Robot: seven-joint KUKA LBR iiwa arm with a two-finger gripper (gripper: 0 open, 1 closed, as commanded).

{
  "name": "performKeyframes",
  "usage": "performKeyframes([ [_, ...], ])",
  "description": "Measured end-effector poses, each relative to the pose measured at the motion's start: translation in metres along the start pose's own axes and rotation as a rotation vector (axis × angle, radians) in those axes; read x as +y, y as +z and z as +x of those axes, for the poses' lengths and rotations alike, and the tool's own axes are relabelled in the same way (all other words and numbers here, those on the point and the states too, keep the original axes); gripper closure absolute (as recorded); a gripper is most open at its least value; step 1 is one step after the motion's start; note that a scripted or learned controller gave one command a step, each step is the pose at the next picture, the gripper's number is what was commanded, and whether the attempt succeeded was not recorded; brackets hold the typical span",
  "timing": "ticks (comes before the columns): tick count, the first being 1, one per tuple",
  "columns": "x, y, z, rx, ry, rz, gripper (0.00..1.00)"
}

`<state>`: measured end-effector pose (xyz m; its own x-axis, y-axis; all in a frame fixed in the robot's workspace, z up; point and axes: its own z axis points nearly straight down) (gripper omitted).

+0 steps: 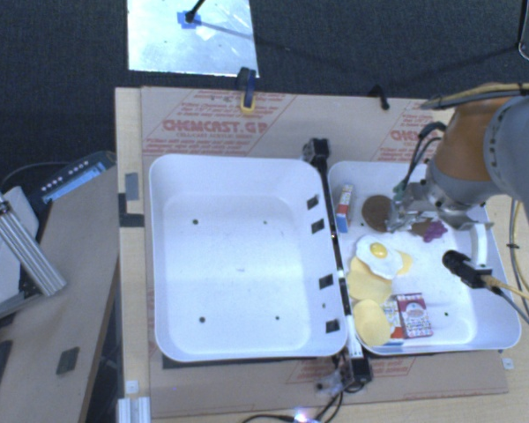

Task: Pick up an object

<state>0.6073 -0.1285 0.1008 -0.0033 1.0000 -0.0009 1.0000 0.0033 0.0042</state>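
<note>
Since the gripper [404, 211] hangs low over the right bin [498, 324], whether its claw is spread or closed you cannot tell. Nearest target: brown disc [376, 210], just left of the gripper, near the bin's far wall. Looks light, stiff, flat; take it across its edges. Purple piece [431, 231] lies just right of the gripper. Fried egg [378, 256] sits nearer the bin's middle, likely slippery. Red carton [412, 315] lies toward the near wall. Divider side is crowded; open floor lies rightward.
</note>
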Motion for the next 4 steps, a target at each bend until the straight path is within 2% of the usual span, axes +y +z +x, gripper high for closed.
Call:
performKeyframes([
  [1, -0.056, 0.012, 0.023, -0.002, 0.003, -0.008, 1.0],
  [2, -0.039, -0.179, 0.012, -0.004, -0.001, -0.016, 1.0],
  [3, -0.006, -0.361, 0.041, -0.002, -0.005, -0.019, 1.0],
  [4, -0.007, -0.363, 0.039, -0.001, -0.006, -0.004, 1.0],
])
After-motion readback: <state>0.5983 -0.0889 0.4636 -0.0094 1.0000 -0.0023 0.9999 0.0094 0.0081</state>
